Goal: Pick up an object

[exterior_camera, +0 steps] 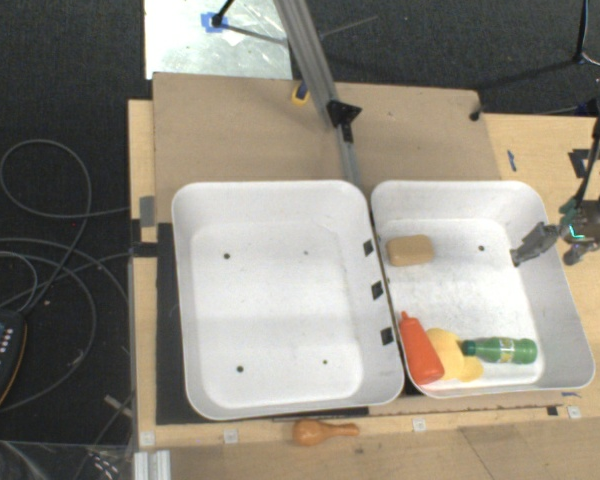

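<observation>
The gripper [558, 244], fingers spread and holding nothing, hangs over the right bin [540, 208] rim. Inside lie a tan sponge [410, 250], orange bottle [421, 348], and green bottle [500, 349].

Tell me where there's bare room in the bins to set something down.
The left bin has bare floor wall to wall. In the right bin, there is free floor between the tan sponge and the crowded front row: red bottle, yellow piece, green bottle. The gripper overhangs its right rim.
</observation>
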### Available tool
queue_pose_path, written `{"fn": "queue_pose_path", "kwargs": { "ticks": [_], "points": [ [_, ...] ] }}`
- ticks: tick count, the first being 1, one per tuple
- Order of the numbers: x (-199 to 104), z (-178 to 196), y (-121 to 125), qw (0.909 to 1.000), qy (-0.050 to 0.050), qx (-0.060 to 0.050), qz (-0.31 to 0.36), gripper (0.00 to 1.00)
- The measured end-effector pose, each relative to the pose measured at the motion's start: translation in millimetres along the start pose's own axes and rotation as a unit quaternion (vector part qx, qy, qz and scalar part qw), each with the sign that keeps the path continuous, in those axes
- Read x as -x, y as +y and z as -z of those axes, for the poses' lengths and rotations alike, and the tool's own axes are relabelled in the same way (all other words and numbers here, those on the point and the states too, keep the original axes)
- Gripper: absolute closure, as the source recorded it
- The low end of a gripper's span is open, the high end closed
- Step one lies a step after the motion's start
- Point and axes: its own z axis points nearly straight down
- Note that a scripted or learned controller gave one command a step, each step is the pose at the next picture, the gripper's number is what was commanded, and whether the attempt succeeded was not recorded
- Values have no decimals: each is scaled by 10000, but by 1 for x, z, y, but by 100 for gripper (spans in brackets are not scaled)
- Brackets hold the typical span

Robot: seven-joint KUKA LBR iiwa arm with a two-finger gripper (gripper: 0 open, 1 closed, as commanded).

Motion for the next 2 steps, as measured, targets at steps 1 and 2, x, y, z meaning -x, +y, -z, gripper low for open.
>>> {"fn": "queue_pose_path", "kwargs": {
  "ticks": [1, 2],
  "points": [
    [3, -62, -4, 10000, 6, -27, -23, 0],
    [1, -104, -6, 10000, 7, -22, -20, 0]
  ]
}}
